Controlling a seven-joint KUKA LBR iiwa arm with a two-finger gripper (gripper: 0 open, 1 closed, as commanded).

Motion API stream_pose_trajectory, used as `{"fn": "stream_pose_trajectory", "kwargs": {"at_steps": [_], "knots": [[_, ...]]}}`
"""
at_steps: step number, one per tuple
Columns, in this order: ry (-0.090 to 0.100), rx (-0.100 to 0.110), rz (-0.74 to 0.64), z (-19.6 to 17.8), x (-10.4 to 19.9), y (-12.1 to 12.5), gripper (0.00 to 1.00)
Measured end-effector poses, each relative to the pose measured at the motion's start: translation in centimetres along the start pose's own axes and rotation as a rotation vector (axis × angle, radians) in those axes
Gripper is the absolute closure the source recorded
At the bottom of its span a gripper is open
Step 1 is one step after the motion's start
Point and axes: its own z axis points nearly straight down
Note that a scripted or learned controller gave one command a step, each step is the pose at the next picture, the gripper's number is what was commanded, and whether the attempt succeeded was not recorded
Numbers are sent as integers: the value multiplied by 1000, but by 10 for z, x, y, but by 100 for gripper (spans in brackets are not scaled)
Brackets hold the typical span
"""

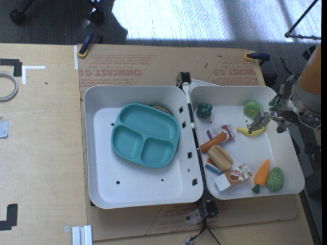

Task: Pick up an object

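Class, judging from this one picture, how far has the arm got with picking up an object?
Done: the gripper has reached into the right bin, low beside the banana. In hand: nothing visibly held; whether the fingers are open or shut cannot be told. Left: grasping and lifting. The carrot and others lie untouched.

Matt teal plastic tray (145,135), smooth white bins (99,188) (plastic-looking), brown cardboard underlay (127,68)

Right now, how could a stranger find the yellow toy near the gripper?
Look in the right bin. By its upper right part, at the gripper, lies a banana. It is the only yellow, curved item, just below a round green toy.
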Motion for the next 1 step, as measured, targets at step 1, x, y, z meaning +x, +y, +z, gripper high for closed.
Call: {"fn": "stream_pose_trajectory", "kwargs": {"at_steps": [1], "knots": [[0,0,2,106,45,-13,0]]}}
